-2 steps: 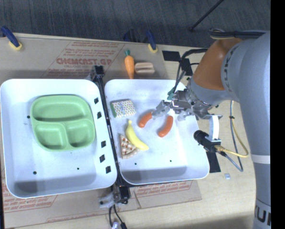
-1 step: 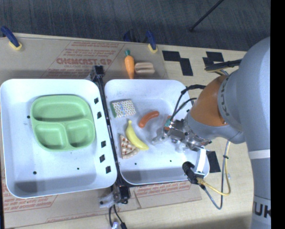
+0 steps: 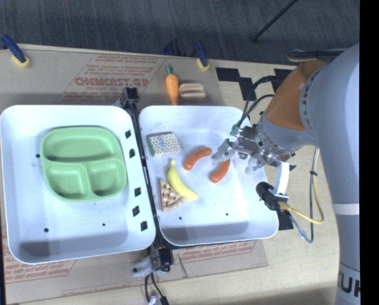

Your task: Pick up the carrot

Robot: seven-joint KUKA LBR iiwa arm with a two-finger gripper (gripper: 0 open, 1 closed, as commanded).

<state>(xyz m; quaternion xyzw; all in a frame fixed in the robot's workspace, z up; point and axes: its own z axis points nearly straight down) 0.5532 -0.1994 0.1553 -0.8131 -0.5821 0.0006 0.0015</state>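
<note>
The carrot (image 3: 171, 88) lies outside both bins, on the bench (image 3: 81, 75) just beyond the right bin (image 3: 240, 227) rim at 12 o'clock, beside a hotdog bun (image 3: 192, 91). The gripper (image 3: 230, 152) sits low in that bin above 1 of 2 sausages (image 3: 219, 171); whether it is apart or together I cannot tell. Doing this step well probably means lifting clear, travelling toward 11 o'clock, then descending across the carrot's width.

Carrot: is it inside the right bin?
No. The carrot lies on the bench beyond the right bin, beside a small bun.
</note>
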